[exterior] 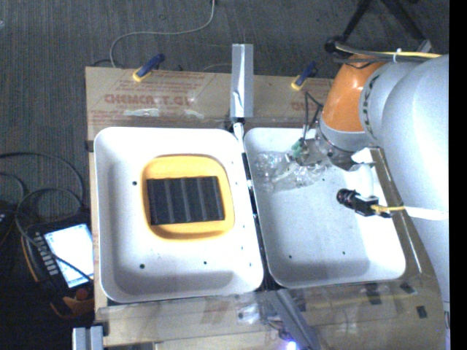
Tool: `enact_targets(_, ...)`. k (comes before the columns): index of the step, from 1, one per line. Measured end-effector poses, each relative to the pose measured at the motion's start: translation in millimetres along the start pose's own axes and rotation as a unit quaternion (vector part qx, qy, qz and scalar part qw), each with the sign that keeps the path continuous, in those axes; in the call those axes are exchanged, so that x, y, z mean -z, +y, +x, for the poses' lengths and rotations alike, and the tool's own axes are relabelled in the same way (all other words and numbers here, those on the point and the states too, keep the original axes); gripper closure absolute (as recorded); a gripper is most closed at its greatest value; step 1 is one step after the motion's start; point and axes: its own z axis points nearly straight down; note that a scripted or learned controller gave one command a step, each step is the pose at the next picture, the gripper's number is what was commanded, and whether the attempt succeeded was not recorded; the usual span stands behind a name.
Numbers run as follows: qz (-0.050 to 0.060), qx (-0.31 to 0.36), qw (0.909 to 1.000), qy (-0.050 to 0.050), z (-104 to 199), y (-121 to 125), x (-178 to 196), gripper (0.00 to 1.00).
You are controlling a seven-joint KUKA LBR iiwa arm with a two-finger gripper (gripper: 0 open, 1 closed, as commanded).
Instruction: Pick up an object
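Note:
A yellow-orange tray with a black ribbed insert [186, 197] lies flat in the left bin [117, 268]. A crumpled clear plastic object [281, 170] sits at the back left of the right bin [328, 261]. My gripper [310, 155] is low over the back of the right bin, at the right edge of the clear plastic and touching or nearly touching it. The orange band and grey wrist hide most of the gripper from above.
The grey arm [416, 137] covers the right bin's back right corner and right rim. A black plug on a yellow cable [357, 201] hangs over the right bin. A metal divider post [241, 86] stands behind the bins, with blue clamps [148, 67] on the cardboard.

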Motion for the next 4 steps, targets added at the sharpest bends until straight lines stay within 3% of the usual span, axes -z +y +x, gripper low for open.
enact_targets(1, -0.003, -0.102, 0.9948, 0.005, -72, -7, 33, 0.0)
enact_targets(2, -0.009, 0.014, 0.9999, 0.003, -62, -12, -4, 0.0)
enact_targets(3, -0.013, 0.014, 0.9998, 0.0, -63, -9, 10, 1.0)
enact_targets(4, -0.012, 0.014, 0.9998, 0.0, -63, -10, 9, 0.0)
